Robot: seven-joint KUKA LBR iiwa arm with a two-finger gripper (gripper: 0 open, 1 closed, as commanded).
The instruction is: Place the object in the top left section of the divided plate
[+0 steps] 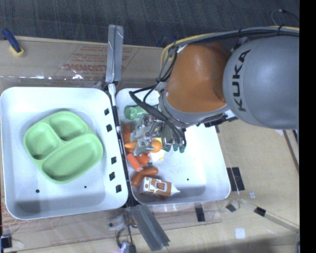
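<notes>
Green divided plate (pixel 63 151) alone in left bin (pixel 16 194). Right of plate: right bin (pixel 210 183) with toy food (pixel 142 162), pincer (pixel 157 136) low over it, grip unclear. Cardboard-covered counter (pixel 68 57) beneath.

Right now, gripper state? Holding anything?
Two-finger gripper: down among the pile of toy food in the right white bin; open or closed cannot be told, nor any hold.

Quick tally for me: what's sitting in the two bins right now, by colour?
Green: 2, the divided plate in the left bin and a green item in the right bin
Orange or red food pieces: at least 3, partly hidden under the gripper
Brown and white carton: 1
Total: at least 6
</notes>
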